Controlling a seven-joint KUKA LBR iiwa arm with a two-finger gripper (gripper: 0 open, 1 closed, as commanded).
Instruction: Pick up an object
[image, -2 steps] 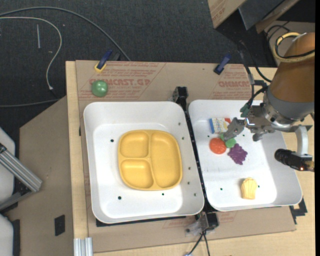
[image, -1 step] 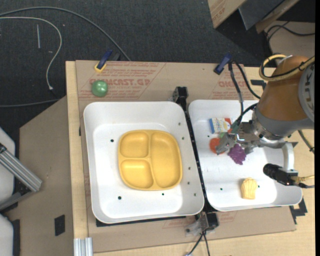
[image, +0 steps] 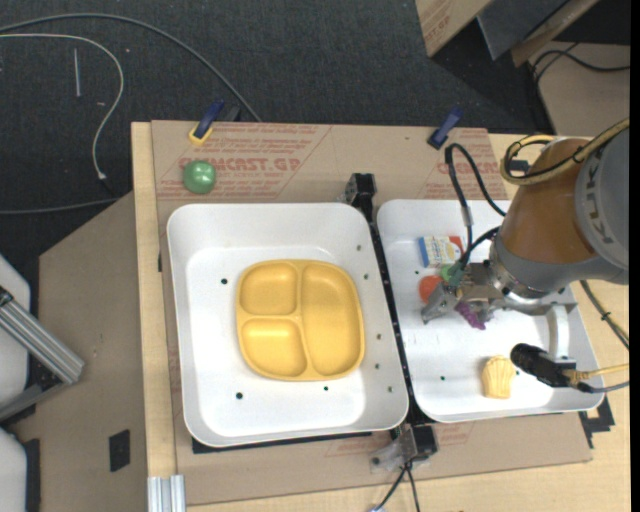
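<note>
My gripper (image: 452, 298) hangs low over the middle of the right bin (image: 430, 385), with the arm reaching in from the right. Small things crowd right around it: an orange-red piece (image: 429, 287) at its left, a green piece (image: 452, 270) just above it, and a purple piece (image: 471, 316) just below it. Whether any of them is held cannot be made out. A white packet with blue and red print (image: 438, 248) lies further back. A pale yellow lumpy object (image: 497, 377) rests near the bin's front edge.
The left bin (image: 200, 300) holds a yellow divided plate (image: 300, 320). A green ball (image: 200, 177) sits on the cardboard behind the left bin. Black clamps stand between the bins at the back (image: 361, 188) and the front (image: 418, 440).
</note>
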